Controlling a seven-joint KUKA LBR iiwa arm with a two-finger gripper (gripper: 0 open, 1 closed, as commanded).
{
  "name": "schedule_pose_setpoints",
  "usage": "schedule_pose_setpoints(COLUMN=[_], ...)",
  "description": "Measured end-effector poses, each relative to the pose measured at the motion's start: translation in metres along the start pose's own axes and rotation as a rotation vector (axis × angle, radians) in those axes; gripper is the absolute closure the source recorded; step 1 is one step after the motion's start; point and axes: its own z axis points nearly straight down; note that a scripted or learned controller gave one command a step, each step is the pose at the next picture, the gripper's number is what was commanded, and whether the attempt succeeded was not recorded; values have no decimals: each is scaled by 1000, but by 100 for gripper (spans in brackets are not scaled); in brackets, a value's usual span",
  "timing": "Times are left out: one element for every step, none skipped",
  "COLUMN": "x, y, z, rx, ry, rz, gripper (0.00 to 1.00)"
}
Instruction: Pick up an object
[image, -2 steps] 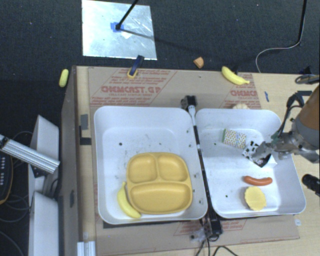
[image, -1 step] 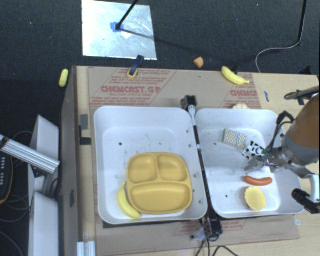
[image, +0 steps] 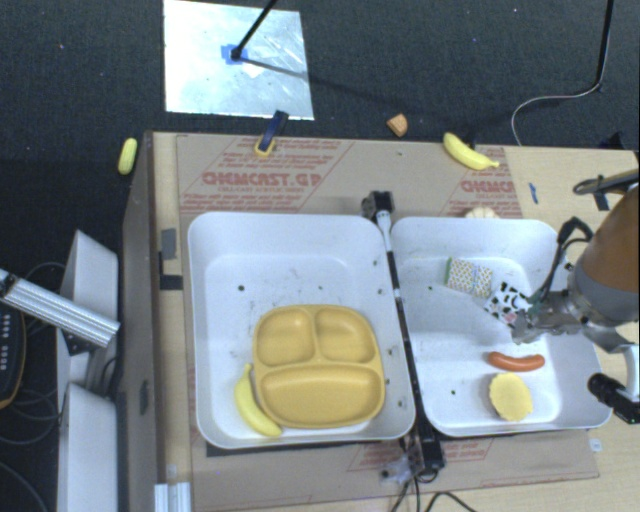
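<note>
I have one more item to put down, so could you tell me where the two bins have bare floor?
Left white bin: free along the back, behind the yellow divided plastic plate, which fills the front with a yellow banana. Right white bin: free at front left, beside the divider. Crowded on its right: patterned packet, black-and-white toy, red sausage, yellow disc.

My gripper (image: 522, 322) hangs low in the right bin (image: 432, 300), hemmed in: black-and-white toy (image: 506, 299) touching, hot dog (image: 516, 361) just beside, yellow round piece (image: 511, 397) near. Open floor lies leftward, toward the divider.
</note>
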Motion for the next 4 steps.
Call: schedule_pose_setpoints(x=[-24,-23,-23,-1], y=[33,33,0,19], z=[-45,-44,-22,-132], rx=[0,2,3,-1], ry=[-1,0,1,-1], rz=[-2,-2,0,-2], gripper=[100,0,0,0])
